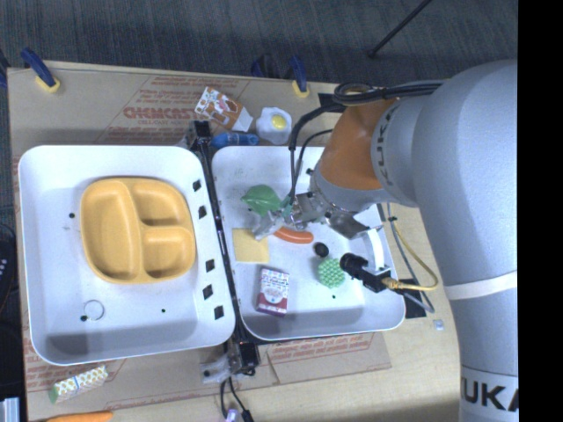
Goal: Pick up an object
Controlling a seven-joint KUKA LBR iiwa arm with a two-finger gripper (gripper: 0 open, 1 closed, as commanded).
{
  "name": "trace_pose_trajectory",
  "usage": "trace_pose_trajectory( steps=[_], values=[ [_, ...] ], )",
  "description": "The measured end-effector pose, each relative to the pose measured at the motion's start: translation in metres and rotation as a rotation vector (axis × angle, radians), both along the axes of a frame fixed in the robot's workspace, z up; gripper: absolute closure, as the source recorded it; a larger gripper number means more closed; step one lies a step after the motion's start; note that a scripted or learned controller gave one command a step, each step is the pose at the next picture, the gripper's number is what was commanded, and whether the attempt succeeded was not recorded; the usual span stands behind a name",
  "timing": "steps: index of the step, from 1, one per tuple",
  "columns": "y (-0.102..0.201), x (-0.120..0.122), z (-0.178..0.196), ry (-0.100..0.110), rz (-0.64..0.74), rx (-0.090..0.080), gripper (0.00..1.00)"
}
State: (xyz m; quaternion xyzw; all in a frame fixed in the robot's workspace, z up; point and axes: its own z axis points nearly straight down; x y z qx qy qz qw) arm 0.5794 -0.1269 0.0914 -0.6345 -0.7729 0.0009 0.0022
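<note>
The arm (413,148) hides the right bin's (230,236) three o'clock wall; an orange item (79,417) is cut off at seven o'clock

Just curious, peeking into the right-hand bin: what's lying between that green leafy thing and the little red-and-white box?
A flat pale yellow square lies between the green leafy thing and the red-and-white box, seen in the camera view from above.
</note>
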Motion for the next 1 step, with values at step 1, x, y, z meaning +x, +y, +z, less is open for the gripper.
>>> trace_pose_trajectory(
  steps=[1],
  values=[
    [0.0160, 0.0105, 0.0006, -0.004, 0.298, -0.001, 0.00]
  ],
)
